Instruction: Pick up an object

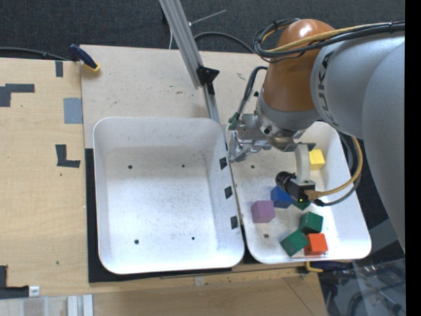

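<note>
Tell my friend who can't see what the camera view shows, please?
A big grey and orange robot arm reaches from the right over the right white bin, its gripper near the bin's left wall. In that bin lie small blocks: yellow, blue, purple, two green, and orange.

Count: two white bins (158, 196), side by side. Blocks, six in all: one yellow (317, 158), one blue (281, 197), one purple (263, 210), two green (311, 222), one orange (317, 243).
</note>
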Available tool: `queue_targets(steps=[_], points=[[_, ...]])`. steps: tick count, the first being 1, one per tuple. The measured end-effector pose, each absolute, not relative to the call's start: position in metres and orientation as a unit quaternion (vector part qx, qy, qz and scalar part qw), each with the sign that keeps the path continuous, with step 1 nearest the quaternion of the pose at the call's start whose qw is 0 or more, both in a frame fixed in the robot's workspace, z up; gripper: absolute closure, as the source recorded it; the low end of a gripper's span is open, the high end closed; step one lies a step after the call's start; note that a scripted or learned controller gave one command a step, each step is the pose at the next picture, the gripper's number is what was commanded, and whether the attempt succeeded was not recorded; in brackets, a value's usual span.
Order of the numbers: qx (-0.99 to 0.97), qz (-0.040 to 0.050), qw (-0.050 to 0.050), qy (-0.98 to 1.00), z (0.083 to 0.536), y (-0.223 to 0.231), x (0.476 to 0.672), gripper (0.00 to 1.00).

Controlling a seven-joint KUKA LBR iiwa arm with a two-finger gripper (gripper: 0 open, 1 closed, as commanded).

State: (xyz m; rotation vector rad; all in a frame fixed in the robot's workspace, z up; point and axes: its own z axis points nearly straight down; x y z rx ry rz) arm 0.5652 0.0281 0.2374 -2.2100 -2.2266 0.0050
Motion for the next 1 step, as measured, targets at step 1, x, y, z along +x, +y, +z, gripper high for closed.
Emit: queue_targets(steps=[1], points=[[-0.705, 0.0018, 0.002, -0.71, 0.2233, 0.0834, 0.5739, 1.0]])
